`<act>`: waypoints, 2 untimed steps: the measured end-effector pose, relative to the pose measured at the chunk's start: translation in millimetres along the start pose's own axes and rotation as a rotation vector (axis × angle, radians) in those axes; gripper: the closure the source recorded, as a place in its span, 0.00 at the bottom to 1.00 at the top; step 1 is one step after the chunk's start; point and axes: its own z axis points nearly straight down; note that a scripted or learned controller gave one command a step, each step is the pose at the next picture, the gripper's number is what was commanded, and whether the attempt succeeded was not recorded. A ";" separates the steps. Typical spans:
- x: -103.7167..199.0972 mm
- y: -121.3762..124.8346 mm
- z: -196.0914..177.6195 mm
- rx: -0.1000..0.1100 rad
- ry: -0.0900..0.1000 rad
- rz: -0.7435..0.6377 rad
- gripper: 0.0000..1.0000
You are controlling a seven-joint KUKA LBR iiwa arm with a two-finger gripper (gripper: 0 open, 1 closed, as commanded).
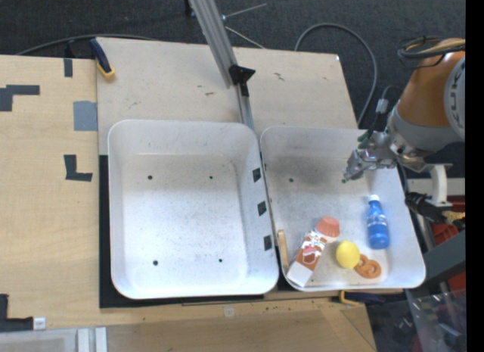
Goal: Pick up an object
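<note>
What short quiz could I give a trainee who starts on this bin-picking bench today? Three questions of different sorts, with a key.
1. True or false: the blue bottle lies in the left bin.
2. Multiple choice: which thing lies closest to the yellow ball? A) the blue bottle B) the orange pretzel-shaped piece C) the clamp with the yellow tip
3. Fill in: the gripper hangs over the ____ bin, up-view from the bottle.

Key: 1 false, it lies in the right bin. 2 B, it sits right beside the ball. 3 right.
</note>
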 end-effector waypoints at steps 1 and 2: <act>0.3 1.0 -44.4 0.002 0.000 0.000 1.00; 48.9 11.4 -41.0 0.006 0.003 -0.004 1.00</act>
